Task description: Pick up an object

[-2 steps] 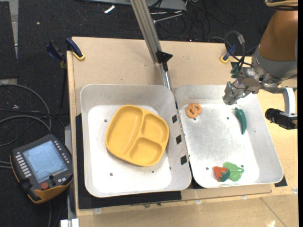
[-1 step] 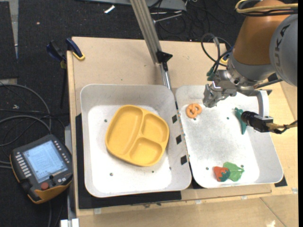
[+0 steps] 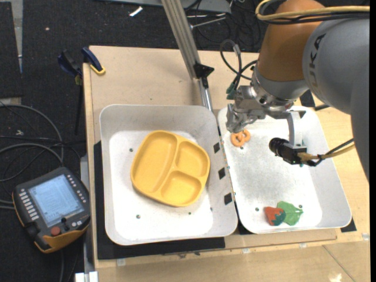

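a tan bench point(image 3: 147, 75) stands on a dark floor strewn with cables, and it bears two shallow white bins side by side. a teach pendant point(image 3: 51, 207) lies on the floor at the near left, and a blue and yellow clamp point(image 3: 88, 60) sits at the bench's far left corner. a metal pole point(image 3: 185, 40) slants down from the far side to the seam between the bins.

the left bin point(image 3: 117, 134) holds a yellow divided plate point(image 3: 170, 168), lying flat near its middle with three compartments facing up.

the right bin point(image 3: 329, 181) holds a small orange ring-shaped piece point(image 3: 240, 138) at its far left part, close to the seam. at its near right lie a red piece point(image 3: 272, 215) and a green piece point(image 3: 291, 212), touching each other.

the arm point(image 3: 311, 46) reaches in from the right, its orange band above the wrist. the gripper point(image 3: 237, 122) hangs low over the far left part of the right bin, its tip right at the orange piece, just on its far side. i cannot tell whether it is spread or closed, nor whether it grips the piece. a black cylinder point(image 3: 283, 148) on a white bracket sticks out to the gripper's right.
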Robot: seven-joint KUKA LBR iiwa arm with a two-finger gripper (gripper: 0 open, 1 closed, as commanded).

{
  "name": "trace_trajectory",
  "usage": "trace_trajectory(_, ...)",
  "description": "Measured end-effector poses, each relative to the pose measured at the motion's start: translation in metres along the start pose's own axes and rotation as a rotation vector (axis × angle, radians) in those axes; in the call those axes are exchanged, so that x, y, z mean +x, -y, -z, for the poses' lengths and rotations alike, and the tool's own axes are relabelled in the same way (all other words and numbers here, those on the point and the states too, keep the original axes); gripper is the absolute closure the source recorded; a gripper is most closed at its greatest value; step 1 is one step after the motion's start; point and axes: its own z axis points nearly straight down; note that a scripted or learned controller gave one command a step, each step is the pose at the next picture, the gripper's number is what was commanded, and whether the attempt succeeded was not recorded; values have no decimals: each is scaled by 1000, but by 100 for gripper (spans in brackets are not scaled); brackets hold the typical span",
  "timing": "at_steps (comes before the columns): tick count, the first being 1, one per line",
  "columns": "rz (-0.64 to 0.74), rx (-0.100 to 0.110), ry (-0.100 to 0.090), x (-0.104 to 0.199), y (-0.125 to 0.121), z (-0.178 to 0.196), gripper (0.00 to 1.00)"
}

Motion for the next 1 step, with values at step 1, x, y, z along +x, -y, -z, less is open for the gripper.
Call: trace_trajectory(1,0,-1,0,51,4,4,100)
